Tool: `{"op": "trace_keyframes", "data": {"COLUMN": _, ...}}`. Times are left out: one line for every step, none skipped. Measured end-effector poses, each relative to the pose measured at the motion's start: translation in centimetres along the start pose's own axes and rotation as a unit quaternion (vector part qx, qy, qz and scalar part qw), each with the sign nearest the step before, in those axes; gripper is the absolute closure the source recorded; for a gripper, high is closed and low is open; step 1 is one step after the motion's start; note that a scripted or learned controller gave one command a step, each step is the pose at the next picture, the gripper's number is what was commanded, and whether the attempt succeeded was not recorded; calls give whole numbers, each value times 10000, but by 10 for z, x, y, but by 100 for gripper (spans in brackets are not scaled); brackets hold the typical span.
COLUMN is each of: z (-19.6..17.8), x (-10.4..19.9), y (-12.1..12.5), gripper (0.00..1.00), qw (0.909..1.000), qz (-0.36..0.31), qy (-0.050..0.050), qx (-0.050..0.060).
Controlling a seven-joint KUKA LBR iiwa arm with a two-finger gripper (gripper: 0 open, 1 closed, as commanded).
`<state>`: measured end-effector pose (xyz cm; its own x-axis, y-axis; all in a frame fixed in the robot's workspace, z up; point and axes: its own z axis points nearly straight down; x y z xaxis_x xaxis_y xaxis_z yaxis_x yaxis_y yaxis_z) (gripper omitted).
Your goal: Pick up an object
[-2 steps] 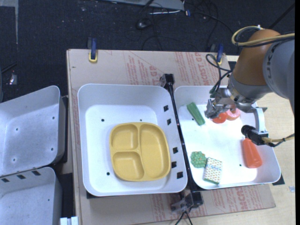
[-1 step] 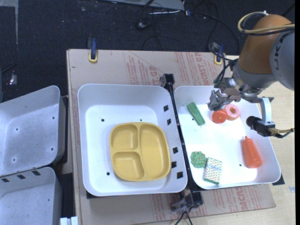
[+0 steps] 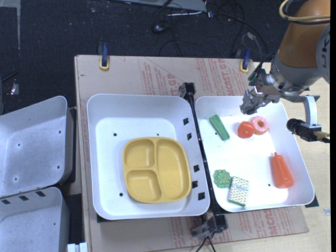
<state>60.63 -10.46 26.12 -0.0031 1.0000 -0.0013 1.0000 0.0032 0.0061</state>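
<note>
The right bin (image 3: 294,193) holds a green stick-shaped piece (image 3: 219,127), a red round piece (image 3: 244,130) touching a pink ring-shaped piece (image 3: 259,125), an orange bottle-shaped toy (image 3: 281,170), a green knobbly piece (image 3: 221,178) and a patterned small box (image 3: 238,191). My gripper (image 3: 248,107) hangs over the bin's back part, just above and behind the red and pink pieces. Nothing shows between its fingers.
The left bin (image 3: 105,193) holds a yellow three-compartment plate (image 3: 156,169). Black clips line the divide between the bins (image 3: 197,151). Two more white bins (image 3: 31,140) lie off the bench at the left. Yellow clamps hold the board's back edge.
</note>
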Motion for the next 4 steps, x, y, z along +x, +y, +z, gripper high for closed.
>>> {"op": "trace_keyframes", "data": {"z": 10, "x": 41, "y": -16, "gripper": 100, "qw": 10000, "qz": -13, "qy": 12, "qx": 40}}
{"op": "trace_keyframes", "data": {"z": 21, "x": 98, "y": -39, "gripper": 100, "qw": 10000, "qz": -21, "qy": 17, "qx": 44}}
{"op": "trace_keyframes", "data": {"z": 22, "x": 157, "y": -50, "gripper": 100, "qw": 10000, "qz": -28, "qy": 15, "qx": 44}}
{"op": "trace_keyframes", "data": {"z": 14, "x": 204, "y": -71, "gripper": 100, "qw": 10000, "qz": -26, "qy": 17, "qx": 41}}
